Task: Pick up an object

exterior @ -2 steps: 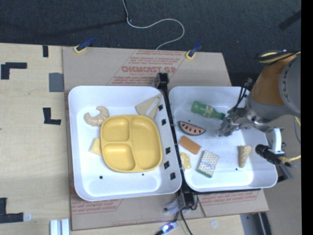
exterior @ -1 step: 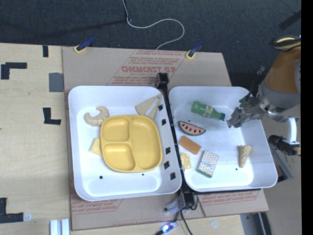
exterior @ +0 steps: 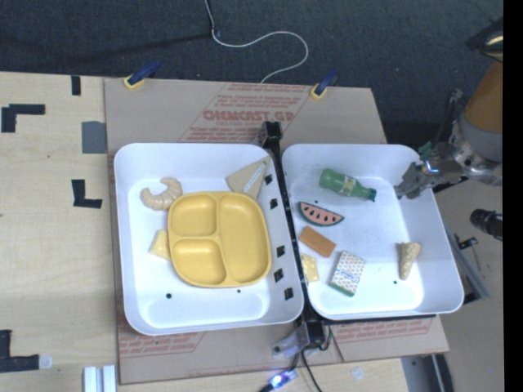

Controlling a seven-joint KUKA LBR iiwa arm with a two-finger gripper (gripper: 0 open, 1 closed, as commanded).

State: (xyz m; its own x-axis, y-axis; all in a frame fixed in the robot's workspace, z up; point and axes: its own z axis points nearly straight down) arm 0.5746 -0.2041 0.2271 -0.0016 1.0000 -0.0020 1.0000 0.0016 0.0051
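Note:
The right bin [exterior: 425, 300] holds a green bottle [exterior: 346, 184] lying on its side, a watermelon slice [exterior: 319, 213], an orange block [exterior: 317, 241], a small yellow piece [exterior: 309, 266], a patterned white box [exterior: 348, 273] and a cream cone [exterior: 408, 258]. My gripper [exterior: 411, 183] hovers over that bin's upper right rim, well right of the bottle and above the cone. Nothing shows between its fingers.
The left bin [exterior: 131, 219] carries a yellow divided plate [exterior: 219, 238], a beige croissant-like piece [exterior: 162, 193], a tan wedge [exterior: 250, 177] and a yellow wedge [exterior: 159, 244]. A white cable [exterior: 261, 43] loops behind the cardboard. The arm's orange band [exterior: 490, 96] stands at the right.

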